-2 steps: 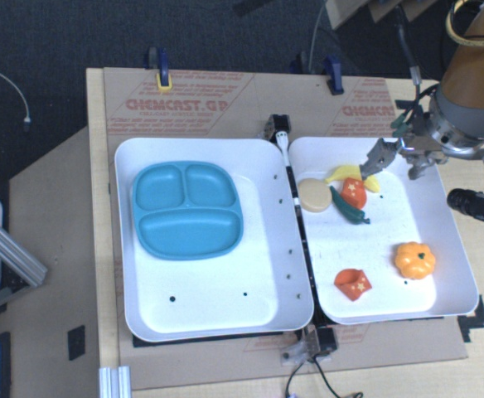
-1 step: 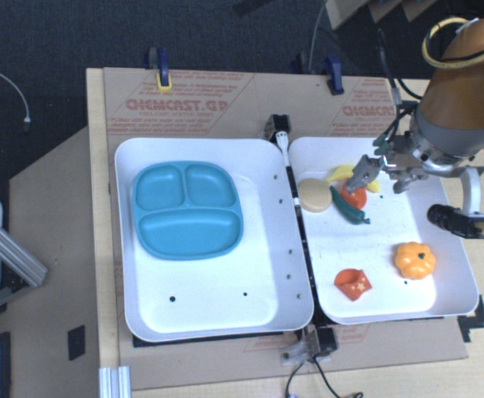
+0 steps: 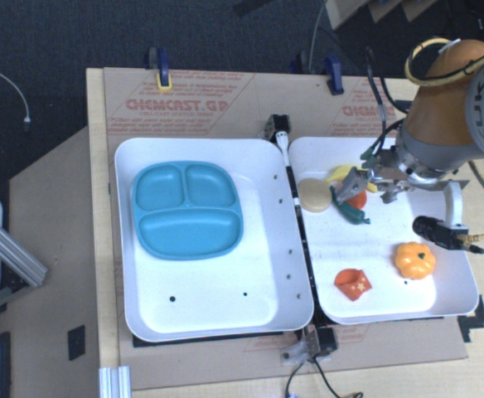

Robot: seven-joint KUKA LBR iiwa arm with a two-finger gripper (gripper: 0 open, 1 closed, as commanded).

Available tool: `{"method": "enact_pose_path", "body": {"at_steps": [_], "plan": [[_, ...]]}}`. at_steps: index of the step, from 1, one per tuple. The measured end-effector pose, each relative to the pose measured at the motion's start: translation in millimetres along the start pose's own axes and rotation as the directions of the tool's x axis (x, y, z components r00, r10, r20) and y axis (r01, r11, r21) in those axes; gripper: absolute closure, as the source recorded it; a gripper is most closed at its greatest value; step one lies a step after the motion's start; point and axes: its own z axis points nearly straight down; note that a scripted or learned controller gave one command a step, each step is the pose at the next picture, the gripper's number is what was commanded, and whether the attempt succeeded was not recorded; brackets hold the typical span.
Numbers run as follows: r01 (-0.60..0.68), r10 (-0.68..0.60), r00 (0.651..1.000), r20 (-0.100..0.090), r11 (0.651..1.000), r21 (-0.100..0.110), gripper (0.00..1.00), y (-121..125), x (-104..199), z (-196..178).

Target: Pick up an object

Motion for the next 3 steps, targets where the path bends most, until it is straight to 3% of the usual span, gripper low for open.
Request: {"method": "enact_pose_path", "body": {"at_steps": [1,2,3], "plan": [[0.0,0.0,1.0,0.0,1.0,0.0,0.0,3,-9,54],[0.0,0.0,1.0,0.002,1.0,-0.007,1.0,4,-9,40],[0.0,0.0,1.0,0.003,1.0,-0.011,1.0,3,-13,-23]]}}
